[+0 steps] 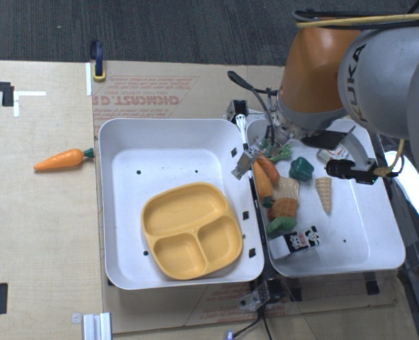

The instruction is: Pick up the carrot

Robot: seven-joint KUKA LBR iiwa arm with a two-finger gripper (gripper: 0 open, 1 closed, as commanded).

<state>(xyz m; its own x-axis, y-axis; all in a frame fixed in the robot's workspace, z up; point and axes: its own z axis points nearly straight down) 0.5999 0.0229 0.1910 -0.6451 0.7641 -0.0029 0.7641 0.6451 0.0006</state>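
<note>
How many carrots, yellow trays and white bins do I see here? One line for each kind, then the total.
Carrots: 2, one on the bench, one in the right bin.
Yellow trays: 1.
White bins: 2, left and right.
Total: 5

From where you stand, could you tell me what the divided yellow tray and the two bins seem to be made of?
Yellow tray: likely moulded plastic, matte, one even colour with rounded compartment walls. Left bin and right bin: probably thin plastic, smooth white with rounded corners; sheet metal cannot be ruled out.
</note>
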